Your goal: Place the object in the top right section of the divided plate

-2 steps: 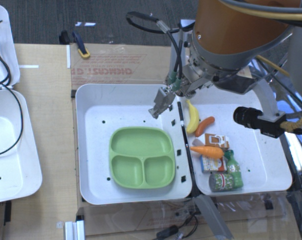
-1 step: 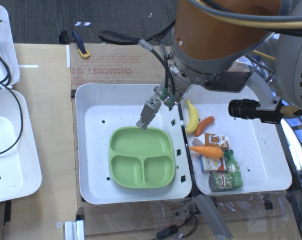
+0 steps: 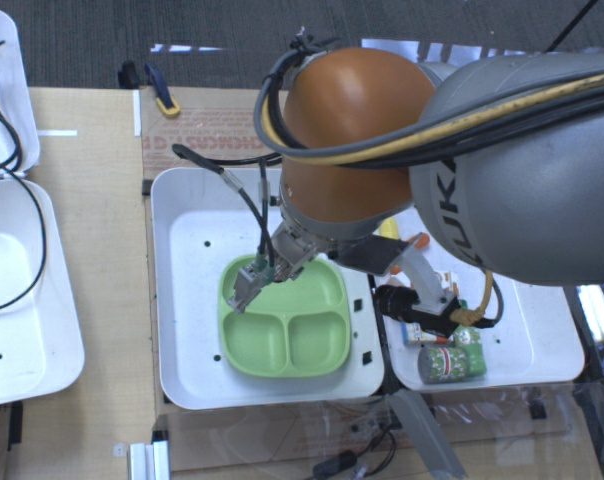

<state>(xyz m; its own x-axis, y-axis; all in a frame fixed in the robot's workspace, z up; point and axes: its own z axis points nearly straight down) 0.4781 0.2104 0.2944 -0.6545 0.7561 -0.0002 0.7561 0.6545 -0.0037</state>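
Note:
A light green divided plate [image 3: 287, 333] lies in the left white bin [image 3: 187, 268], toward its front right. My gripper [image 3: 247, 290] hangs over the plate's far left edge, reaching down from under the big orange wrist band. Whether anything sits between its fingers is hidden by the arm's bulk and the small size of the tips. The plate's two near sections look bare; the far section is partly covered by the gripper and wrist.
The right bin [image 3: 542, 358] holds a green and red can [image 3: 452, 362] lying on its side, plus something yellow [image 3: 387, 230] and something orange [image 3: 415, 240] peeking out behind the arm. A blue and yellow tool [image 3: 162, 90] lies on the bench behind the bins.

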